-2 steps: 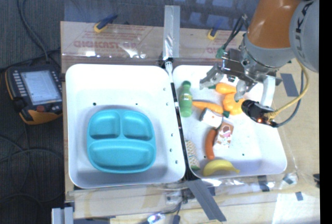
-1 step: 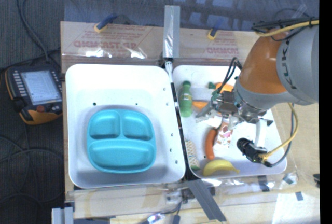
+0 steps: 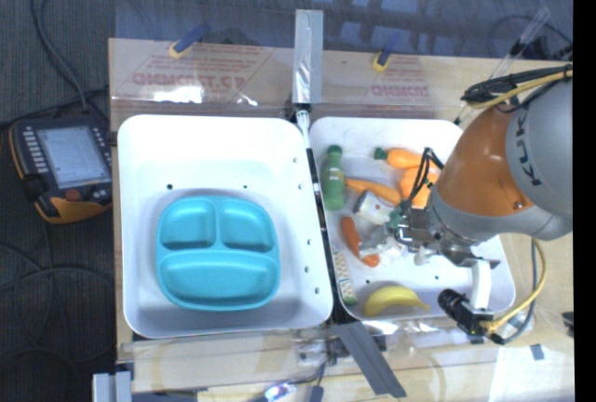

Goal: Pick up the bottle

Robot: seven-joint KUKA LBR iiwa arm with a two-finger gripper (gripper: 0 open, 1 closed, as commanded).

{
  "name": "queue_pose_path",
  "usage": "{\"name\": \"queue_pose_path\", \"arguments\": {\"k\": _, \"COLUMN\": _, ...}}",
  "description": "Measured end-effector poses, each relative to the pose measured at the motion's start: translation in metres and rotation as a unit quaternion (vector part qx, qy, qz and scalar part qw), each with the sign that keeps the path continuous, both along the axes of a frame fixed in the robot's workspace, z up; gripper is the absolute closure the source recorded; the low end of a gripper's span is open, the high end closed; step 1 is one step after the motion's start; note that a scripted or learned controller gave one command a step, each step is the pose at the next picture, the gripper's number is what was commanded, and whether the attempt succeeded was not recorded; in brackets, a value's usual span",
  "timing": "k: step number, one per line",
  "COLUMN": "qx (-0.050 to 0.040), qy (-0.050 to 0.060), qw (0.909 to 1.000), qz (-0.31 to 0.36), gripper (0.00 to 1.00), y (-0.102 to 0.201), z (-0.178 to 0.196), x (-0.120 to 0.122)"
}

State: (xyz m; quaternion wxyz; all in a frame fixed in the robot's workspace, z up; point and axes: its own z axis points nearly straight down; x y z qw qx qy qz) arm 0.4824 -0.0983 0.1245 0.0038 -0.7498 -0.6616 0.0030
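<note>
The green bottle [image 3: 332,177] lay in the right bin [image 3: 503,284], close along that bin's left wall, its pale cap toward the far end and its body stretched toward the near edge. Lying flat like that, it probably offered its narrow width across the body as the likeliest place to grasp.

The gripper [image 3: 402,231] hung low over the middle of the same bin, to the right of the bottle and a little nearer the camera, among a loose scatter of toy food: carrots [image 3: 402,157] at the far side, an orange piece [image 3: 351,236] just beside the bottle's lower end, and a banana [image 3: 393,300] at the near wall. Whether the gripper was open or closed could not be told; the wrist and the clutter beneath blurred together. Nothing showed the bottle caught in it; the bottle rested apart from it, with other items between.

The left bin [image 3: 140,149] held a blue divided plate [image 3: 219,252], well away from the arm. Judging by this layout, the pick was not yet made, and the gripper would need to shift left toward the bin wall.
</note>
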Motion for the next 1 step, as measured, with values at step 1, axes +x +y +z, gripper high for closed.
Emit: {"name": "queue_pose_path", "arguments": {"k": 1, "qx": -0.0002, "qy": 0.000, "qw": 0.9990, "qz": 0.044, "gripper": 0.00, "y": 0.0262, "z": 0.0549, "x": 0.0335}}
